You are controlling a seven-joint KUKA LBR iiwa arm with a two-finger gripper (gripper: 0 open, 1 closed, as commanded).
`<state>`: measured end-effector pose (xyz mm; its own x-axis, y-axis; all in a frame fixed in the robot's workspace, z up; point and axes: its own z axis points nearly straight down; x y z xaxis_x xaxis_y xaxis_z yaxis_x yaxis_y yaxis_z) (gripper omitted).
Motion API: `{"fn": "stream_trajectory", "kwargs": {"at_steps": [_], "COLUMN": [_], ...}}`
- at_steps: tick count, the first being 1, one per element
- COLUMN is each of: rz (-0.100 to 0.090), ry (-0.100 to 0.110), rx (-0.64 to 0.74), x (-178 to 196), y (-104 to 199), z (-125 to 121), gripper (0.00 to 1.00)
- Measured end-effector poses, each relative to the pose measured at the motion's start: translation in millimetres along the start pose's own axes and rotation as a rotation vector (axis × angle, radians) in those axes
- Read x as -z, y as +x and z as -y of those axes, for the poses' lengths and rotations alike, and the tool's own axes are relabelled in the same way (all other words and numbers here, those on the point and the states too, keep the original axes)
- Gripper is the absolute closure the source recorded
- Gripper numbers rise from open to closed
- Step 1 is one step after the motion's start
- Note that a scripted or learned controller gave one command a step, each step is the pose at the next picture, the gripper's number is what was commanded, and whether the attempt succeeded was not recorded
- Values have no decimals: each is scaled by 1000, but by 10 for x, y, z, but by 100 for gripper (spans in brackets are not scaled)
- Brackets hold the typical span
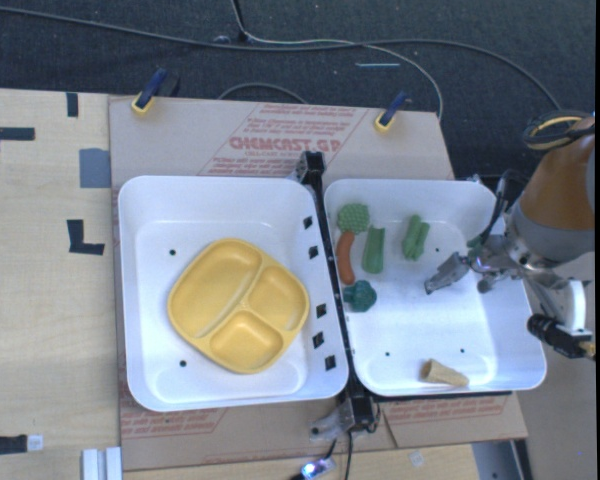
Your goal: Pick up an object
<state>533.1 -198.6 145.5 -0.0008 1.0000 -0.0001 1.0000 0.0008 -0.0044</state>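
The grey arm [558, 203], with its orange band, reaches in from the right and leans over the right edge of the right bin [500, 373], its wrist tilted so the claw [458, 273] points left and down over the bare middle of that bin's floor. One dark finger [442, 276] slants out toward the left; the other is hard to separate from the wrist hardware, so whether the claw is spread or pressed together cannot be told, and nothing shows between its tips. The things to pick lie in the right bin: two green pickle-like pieces [374, 249] and [415, 238] near the back, a green broccoli head [353, 217] and an orange carrot-like stick [346, 256] along the left wall, a dark green lump [360, 295] just below them, and a tan wedge [445, 373] near the front wall, well apart from the claw. The left bin [140, 298] holds a yellow divided plate [238, 304]. Both bins rest on cardboard [280, 143] on the desk [40, 298].
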Motion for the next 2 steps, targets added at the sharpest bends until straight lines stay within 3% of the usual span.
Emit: {"fn": "stream_trajectory", "kwargs": {"at_steps": [1, 2], "rz": [-1, -1], "ry": [2, 0], "rx": [0, 1], "x": [-496, -373], "y": [54, 54], "z": [92, 83], "gripper": [0, 100]}}
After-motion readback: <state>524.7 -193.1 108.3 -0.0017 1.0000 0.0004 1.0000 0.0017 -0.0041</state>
